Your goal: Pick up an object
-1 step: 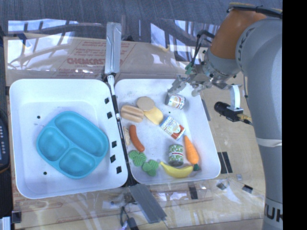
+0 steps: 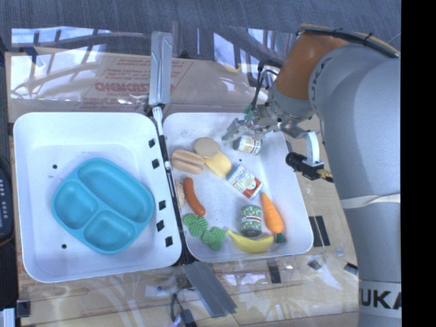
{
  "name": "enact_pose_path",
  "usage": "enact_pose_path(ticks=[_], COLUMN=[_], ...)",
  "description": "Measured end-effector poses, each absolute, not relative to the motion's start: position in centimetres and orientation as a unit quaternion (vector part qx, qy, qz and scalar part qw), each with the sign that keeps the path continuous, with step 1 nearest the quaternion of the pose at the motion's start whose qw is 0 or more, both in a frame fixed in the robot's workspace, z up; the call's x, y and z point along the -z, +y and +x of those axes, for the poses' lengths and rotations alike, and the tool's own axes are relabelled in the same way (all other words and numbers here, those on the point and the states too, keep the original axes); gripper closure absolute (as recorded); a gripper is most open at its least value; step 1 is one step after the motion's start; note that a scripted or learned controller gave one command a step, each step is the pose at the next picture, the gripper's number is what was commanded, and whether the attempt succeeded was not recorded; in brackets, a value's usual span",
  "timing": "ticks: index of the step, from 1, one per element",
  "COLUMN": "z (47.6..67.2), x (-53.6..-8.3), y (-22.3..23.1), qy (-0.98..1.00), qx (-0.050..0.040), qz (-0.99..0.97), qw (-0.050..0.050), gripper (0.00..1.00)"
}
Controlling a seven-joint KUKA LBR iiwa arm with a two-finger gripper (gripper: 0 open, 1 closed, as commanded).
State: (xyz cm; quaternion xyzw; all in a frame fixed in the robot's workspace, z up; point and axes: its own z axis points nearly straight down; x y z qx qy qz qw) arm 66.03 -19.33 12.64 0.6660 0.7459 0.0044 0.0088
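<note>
My gripper (image 2: pixel 249 131) hangs over the far end of the right bin (image 2: pixel 298 203), under the orange-banded wrist (image 2: pixel 306 63). A small labelled can (image 2: pixel 248 144) lies on its side right at the gripper's tip; whether it is gripped is unclear. Several toy foods lie in this bin: a hot dog bun (image 2: pixel 187 160), a round tan bread piece (image 2: pixel 206 146), a yellow wedge (image 2: pixel 219 163), a red sausage (image 2: pixel 193 196), a red-and-white carton (image 2: pixel 244 181), a carrot (image 2: pixel 272 213), a green-labelled jar (image 2: pixel 251 220), a banana (image 2: pixel 250 242) and a green vegetable (image 2: pixel 205 230).
The left bin (image 2: pixel 41 142) holds a blue divided plate (image 2: pixel 102 203). A grey metal divider (image 2: pixel 160 67) runs back from where the two bins meet. The arm's grey bulk (image 2: pixel 361 128) covers the bench to the right of the right bin.
</note>
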Motion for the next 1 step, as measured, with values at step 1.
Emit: enact_pose_path(ticks=[1], z=[64.61], x=[-11.35], y=[-20.32], qy=[0.784], qx=[-0.0089], qz=[0.62], qw=[0.018], gripper=[0.0])
